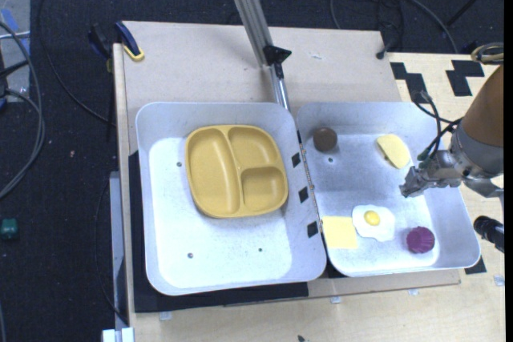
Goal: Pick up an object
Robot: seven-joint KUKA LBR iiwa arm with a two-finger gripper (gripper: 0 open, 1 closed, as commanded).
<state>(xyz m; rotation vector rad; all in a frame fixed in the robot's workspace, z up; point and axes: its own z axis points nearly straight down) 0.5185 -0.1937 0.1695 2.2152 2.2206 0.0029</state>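
The robot's arm (485,132), seen at the 3 o'clock edge of the frame, wore a broad orange band above a grey wrist section. Dark cables looped along its upper side toward 12 o'clock. At its tip sat the pincer (410,187), a compact grey metal assembly of blocky parts, too small and blurred for finer detail.

My arm (486,124) reaches in from the right edge, orange band above the grey wrist, bent downward and leftward; my gripper (411,187) points low to the left, its tip small and blurred
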